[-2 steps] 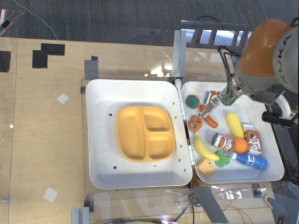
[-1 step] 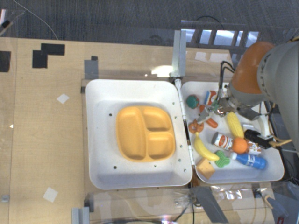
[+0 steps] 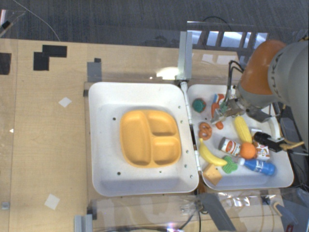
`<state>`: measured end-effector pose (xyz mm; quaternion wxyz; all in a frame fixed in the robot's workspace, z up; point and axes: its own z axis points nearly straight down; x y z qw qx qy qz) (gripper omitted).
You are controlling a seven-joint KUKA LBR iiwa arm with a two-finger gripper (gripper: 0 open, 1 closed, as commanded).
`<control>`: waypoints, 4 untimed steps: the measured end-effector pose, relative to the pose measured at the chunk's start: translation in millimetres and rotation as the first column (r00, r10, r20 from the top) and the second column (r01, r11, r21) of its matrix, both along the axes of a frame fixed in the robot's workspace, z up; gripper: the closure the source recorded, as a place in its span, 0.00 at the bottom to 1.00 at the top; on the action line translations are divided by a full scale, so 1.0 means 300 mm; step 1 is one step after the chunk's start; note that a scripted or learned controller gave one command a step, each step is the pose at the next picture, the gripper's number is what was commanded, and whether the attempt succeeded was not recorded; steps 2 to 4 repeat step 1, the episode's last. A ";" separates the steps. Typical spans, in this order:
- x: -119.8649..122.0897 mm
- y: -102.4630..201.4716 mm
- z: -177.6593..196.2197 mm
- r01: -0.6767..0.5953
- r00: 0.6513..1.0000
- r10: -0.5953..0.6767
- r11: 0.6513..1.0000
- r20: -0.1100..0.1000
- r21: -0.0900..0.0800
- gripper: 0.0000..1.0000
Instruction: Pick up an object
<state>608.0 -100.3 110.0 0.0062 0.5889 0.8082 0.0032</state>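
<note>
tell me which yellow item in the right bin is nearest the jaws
The corn cob, lying just below and right of the gripper. The banana sits farther down, near the bin's left wall.

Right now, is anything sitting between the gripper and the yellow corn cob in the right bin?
Nothing visible blocks it. The gripper hovers just left of the yellow corn cob, with bare bin floor between them. The small orange-red piece lies below the gripper, off that path.

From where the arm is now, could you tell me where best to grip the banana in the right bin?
Probably the banana at mid-length, coming straight down, fingers closing across its narrow width. It lies flat and slanted, its lower end close to a green toy and a tan block, so the middle looks freest.
</note>
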 end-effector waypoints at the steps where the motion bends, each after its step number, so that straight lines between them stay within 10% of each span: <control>1: 0.051 0.158 0.266 -0.023 1.000 0.023 1.000 0.000 0.003 1.00; 4: 0.051 0.158 0.266 -0.023 1.000 0.023 1.000 0.000 0.003 1.00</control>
